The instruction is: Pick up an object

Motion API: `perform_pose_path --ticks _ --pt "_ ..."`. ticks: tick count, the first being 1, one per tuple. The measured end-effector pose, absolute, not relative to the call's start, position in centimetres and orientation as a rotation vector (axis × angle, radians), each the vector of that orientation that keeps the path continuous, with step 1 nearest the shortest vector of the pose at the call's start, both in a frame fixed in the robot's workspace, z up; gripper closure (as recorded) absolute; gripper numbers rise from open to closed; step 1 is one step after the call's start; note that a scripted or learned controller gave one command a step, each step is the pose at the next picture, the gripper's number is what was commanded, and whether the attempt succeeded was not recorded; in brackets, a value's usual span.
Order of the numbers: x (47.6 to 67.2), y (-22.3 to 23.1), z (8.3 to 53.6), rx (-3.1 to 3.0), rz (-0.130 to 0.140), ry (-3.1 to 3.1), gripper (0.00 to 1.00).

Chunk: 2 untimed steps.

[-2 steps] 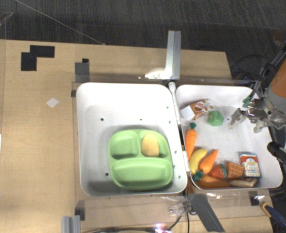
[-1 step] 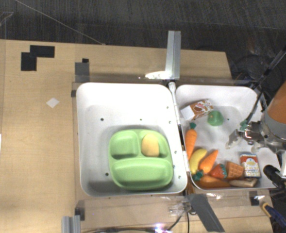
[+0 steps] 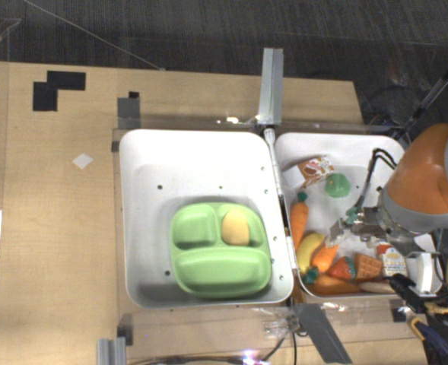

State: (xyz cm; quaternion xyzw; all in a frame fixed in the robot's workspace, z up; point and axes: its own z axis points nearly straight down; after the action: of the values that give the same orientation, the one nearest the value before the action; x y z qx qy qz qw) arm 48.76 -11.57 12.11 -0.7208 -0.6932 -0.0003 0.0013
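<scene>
Fingers [image 3: 344, 226] hover over right bin [image 3: 360, 144] of toy food.

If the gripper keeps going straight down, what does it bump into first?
Probably the toy food pile under it, likely the orange piece beside the banana. The gripper hangs over that spot, but depth is hard to judge.

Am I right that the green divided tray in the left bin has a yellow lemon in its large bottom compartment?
Not quite. The camera view shows the yellow lemon in the upper right small compartment of the green divided tray, not the large bottom one. The tray does sit in the left bin.
</scene>
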Motion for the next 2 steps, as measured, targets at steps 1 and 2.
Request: perform_pose_path --ticks 1,2 --pt "49.24 -9.47 9.3 -1.998 -0.013 -2.443 0.0" --pt "49.52 -10.05 9.26 -1.857 -0.024 -2.555 0.0"
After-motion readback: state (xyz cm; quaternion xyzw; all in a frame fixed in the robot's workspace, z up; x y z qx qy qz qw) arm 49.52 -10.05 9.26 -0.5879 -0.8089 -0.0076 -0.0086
